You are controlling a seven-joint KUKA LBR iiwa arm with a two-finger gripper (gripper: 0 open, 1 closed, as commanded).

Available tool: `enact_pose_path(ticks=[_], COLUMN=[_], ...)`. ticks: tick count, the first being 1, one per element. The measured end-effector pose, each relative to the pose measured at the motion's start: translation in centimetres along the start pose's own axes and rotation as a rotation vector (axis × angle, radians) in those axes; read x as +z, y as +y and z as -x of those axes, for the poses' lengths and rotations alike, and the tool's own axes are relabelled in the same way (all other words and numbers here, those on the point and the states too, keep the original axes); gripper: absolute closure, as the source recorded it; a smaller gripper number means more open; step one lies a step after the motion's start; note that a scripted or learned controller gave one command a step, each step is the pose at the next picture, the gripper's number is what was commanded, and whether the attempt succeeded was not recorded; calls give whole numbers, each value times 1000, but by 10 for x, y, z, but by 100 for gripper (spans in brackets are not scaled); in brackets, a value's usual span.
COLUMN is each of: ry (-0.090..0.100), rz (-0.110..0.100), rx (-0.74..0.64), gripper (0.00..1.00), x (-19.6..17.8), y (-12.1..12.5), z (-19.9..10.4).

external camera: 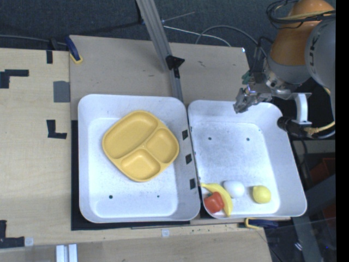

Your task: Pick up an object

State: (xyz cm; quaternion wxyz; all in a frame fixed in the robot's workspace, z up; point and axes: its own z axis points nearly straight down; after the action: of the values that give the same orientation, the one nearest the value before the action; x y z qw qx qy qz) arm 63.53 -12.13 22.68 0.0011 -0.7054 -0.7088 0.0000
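Red object (214,202) partly hidden under banana (222,195); end effector (243,103) too dim to tell its opening.

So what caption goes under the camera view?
Hand over right bin; toy food at its front, yellow plate in left.

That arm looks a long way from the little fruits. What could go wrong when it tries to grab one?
Three risks, as a guess:
1. The end effector hovers at the right white bin's far rim, so it must cross the bin first.
2. The yellow banana, red round toy and small white ball crowd together; fingers may knock neighbours.
3. The yellow lemon-like ball sits near the wall and could roll off.
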Motion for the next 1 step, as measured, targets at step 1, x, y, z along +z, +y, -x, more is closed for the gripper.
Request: enact_pose_path(ticks=[1], ry=[0], rz=[-1], rx=[0], gripper=[100], x=[6], y=[-12], z=[-44])
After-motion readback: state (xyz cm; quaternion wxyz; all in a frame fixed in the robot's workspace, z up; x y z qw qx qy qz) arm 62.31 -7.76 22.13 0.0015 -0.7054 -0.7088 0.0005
